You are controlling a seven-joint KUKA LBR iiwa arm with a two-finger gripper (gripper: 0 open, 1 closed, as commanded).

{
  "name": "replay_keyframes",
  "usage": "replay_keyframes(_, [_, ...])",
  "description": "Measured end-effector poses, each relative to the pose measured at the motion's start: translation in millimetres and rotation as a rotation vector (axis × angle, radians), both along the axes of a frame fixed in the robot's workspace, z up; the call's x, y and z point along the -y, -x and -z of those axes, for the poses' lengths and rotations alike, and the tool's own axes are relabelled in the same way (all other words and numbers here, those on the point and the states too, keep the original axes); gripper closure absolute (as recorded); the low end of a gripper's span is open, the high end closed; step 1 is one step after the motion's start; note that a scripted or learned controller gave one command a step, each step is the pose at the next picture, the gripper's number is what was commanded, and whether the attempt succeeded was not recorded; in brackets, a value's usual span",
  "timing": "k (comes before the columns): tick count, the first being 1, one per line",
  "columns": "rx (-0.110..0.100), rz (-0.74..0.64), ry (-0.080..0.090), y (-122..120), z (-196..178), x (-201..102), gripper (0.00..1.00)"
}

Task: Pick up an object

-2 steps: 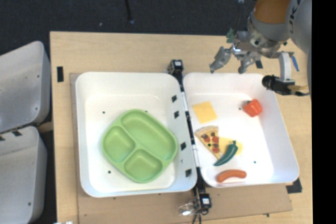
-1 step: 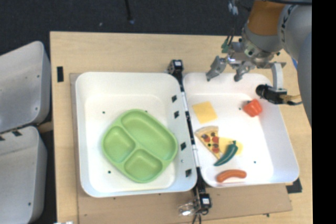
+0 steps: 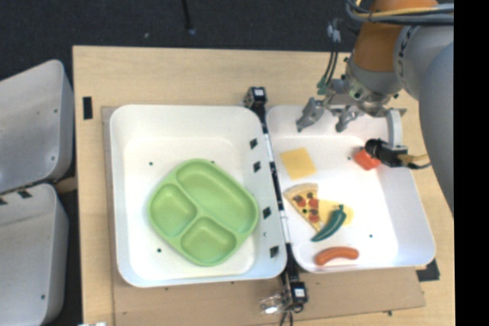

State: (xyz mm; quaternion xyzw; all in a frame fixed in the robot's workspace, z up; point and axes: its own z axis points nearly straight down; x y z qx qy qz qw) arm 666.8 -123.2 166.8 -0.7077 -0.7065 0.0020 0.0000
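The grey two-finger gripper hangs over the upper edge of the right shallow white plastic bin, in the upper right of the frame, below the arm's orange band. Its two fingers are spread well apart and nothing sits between them. Every loose item lies lower in the frame than the gripper, apart from it. Nearest, just below the fingers, is a flat yellow square slice of toy cheese, close to the bin's left wall. Below that lies a toy pizza wedge with red toppings, and a curved dark green toy chilli pepper touches or overlaps the wedge's right side. A red toy sausage lies near the bin's bottom edge. A small red-orange block sits toward the bin's right side, level with the cheese. The left shallow white plastic bin holds a light green plastic plate with three compartments, lying flat near its middle. Both bins rest side by side on the pale wooden bench.
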Motion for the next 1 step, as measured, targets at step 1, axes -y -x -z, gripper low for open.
replay_keyframes(1, [0.001,0.001,0.0,3.8,43.0,5.7,0.0])
